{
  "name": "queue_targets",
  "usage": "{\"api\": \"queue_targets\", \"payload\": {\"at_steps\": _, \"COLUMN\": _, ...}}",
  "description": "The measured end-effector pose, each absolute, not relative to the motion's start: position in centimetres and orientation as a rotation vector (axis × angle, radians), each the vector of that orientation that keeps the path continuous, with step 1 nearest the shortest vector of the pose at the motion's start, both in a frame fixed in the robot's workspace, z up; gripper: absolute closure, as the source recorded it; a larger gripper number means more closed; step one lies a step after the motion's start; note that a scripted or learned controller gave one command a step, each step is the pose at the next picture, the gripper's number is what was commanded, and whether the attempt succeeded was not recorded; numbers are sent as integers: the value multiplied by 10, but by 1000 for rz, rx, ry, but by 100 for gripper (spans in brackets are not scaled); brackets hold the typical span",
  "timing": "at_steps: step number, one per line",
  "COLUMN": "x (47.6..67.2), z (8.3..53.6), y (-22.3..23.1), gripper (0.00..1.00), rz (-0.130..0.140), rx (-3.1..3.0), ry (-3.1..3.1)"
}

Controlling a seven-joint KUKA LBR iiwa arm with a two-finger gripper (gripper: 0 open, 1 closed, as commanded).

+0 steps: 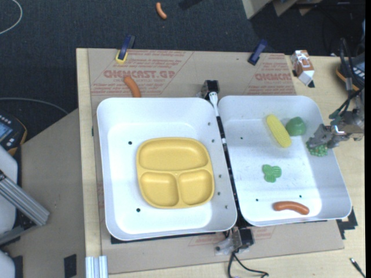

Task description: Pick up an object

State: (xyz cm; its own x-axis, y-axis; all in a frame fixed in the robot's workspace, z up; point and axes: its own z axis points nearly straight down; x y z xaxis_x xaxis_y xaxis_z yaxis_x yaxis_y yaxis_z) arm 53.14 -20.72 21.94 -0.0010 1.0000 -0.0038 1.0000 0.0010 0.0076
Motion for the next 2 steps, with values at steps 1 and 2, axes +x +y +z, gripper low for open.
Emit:
{"api": "queue_targets", "payload": {"at_steps": 1, "x": 549, "z": 227, "y": -161, "gripper": 100, "rz": 4, "rx": 2213, "ry": 2224}}
{"api": "queue_targets", "payload": {"at_steps": 2, "x": 584, "z": 219, "y": -112, "gripper": 100, "rz": 4, "rx": 2212, "ry": 2227}}
